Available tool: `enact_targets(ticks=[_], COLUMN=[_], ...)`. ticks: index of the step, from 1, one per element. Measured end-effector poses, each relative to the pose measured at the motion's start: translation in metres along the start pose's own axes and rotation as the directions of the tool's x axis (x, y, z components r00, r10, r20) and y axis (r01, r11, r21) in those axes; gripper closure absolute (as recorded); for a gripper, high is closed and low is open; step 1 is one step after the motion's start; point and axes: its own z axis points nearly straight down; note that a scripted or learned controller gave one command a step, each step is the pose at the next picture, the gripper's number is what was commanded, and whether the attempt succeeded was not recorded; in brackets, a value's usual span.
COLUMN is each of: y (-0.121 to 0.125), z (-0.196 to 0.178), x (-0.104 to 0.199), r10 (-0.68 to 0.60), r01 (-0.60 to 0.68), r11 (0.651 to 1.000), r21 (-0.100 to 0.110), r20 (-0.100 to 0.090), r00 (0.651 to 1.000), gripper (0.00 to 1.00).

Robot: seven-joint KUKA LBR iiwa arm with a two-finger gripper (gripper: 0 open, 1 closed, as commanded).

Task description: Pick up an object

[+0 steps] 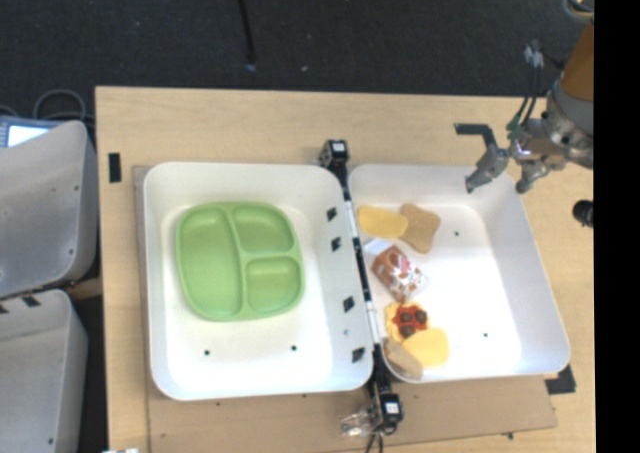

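Two smooth white bins sit side by side. Left bin point(160, 361) holds a green divided plate point(240, 260). Right bin point(510, 281) holds a tan bread-shaped piece point(421, 227), yellow wedges and a wrapped snack point(398, 272). Gripper point(505, 173) hovers over the far corner, fingers spread, empty.

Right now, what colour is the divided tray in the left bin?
Light green, clear in the camera view: divided tray.

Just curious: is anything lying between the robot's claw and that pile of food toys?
No. The camera view shows just bare white bin floor between the gripper and the food toys.
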Motion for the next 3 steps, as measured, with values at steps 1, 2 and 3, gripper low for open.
enact_targets(ticks=[1, 2, 3], y=[0.003, 0.001, -0.005], z=[-0.008, 0.054, 0.115], x=[0.001, 0.004, 0.006], r10=[-0.003, -0.004, -0.001], r01=[0.003, 0.004, 0.001], r11=[1.000, 1.000, 1.000], r21=[-0.012, -0.008, -0.007], r20=[0.003, 0.003, 0.003], r00=[1.000, 1.000, 1.000], gripper=[0.00, 0.00, 0.00])
